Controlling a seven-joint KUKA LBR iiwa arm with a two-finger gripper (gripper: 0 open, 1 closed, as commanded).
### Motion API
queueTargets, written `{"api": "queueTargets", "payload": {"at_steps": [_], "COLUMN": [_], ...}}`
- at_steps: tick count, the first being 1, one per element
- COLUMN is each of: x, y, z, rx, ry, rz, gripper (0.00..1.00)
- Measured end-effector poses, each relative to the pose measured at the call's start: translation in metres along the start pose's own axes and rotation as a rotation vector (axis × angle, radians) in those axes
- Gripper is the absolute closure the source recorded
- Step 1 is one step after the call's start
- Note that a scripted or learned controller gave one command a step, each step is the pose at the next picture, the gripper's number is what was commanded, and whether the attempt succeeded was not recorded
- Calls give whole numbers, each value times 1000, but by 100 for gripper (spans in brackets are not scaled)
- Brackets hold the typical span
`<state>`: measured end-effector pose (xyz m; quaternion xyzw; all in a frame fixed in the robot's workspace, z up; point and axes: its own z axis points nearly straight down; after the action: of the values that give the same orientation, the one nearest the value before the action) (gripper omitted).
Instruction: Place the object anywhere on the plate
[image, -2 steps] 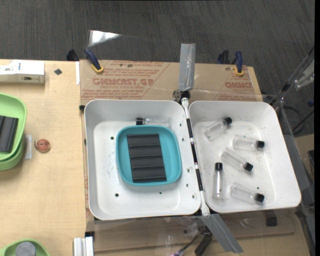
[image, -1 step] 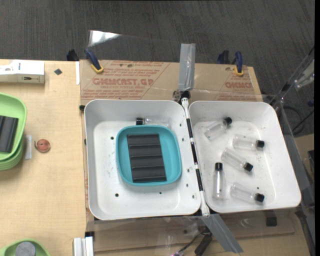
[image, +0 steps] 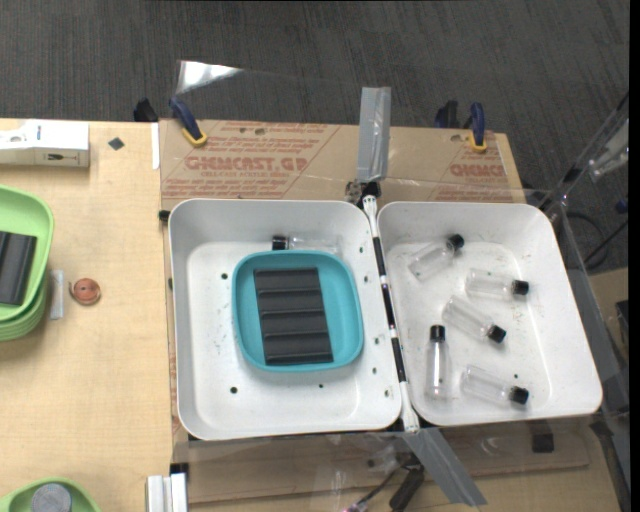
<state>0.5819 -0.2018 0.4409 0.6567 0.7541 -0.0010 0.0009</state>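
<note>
Loosely scattered in right shallow white bin (image: 560, 300): small clear vials with black caps (image: 473, 322), lying flat, apart. Probably light, stiff, slick, prone to rolling; best pinched across mid-body. Leftward, square teal plate (image: 245, 300) in left white bin (image: 195, 330). Jaws' state: cannot tell.

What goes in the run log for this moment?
teal square plate: left bin, holds black ribbed insert | clear black-capped vials: five, right bin | sixth vial: behind plate

Five clear black-capped vials (image: 476, 325) lying scattered in right bin; sixth vial (image: 300, 243) just behind teal plate (image: 345, 300).
</note>
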Motion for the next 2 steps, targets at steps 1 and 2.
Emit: {"api": "queueTargets", "payload": {"at_steps": [1,2], "x": [0,0], "y": [0,0], "z": [0,0], "rx": [0,0], "ry": [0,0], "rz": [0,0], "gripper": [0,0]}}
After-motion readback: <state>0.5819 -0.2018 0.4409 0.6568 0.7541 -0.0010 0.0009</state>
